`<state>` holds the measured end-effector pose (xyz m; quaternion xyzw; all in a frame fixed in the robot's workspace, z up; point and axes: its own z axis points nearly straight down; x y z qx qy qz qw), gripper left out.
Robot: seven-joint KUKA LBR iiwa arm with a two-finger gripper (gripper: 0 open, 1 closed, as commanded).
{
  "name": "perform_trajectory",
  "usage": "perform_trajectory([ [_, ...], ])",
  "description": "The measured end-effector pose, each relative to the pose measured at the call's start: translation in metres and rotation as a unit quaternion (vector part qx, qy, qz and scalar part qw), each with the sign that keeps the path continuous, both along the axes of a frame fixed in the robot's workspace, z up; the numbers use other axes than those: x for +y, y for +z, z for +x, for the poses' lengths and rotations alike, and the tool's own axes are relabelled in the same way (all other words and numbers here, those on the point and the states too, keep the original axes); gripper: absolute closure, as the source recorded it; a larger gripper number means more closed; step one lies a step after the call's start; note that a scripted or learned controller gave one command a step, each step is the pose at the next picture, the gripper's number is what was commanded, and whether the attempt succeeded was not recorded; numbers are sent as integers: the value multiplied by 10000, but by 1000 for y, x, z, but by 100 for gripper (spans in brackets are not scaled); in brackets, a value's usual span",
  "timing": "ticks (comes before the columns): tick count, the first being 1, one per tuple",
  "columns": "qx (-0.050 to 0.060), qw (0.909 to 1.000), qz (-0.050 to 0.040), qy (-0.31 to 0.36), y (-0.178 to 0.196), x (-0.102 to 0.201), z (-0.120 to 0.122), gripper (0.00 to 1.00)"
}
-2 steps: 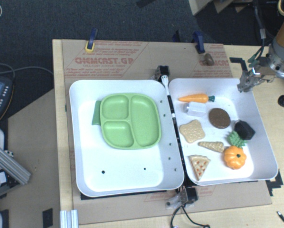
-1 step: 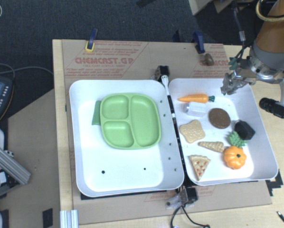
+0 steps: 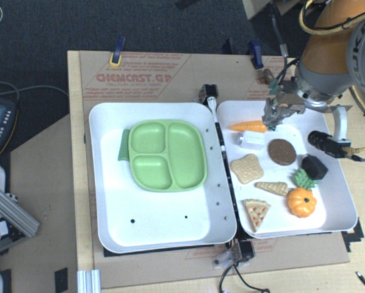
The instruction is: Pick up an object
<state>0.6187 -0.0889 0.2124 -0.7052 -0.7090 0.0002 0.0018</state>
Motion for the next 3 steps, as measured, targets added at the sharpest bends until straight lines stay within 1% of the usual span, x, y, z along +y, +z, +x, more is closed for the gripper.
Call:
perform_trajectory([
  [1,0,10000,-2,-8,-1,47,-8,100],
  [2,5,10000,1,-3,-6,96,-27,100],
  [3,5,10000,3,2,-2,141,-49,100],
])
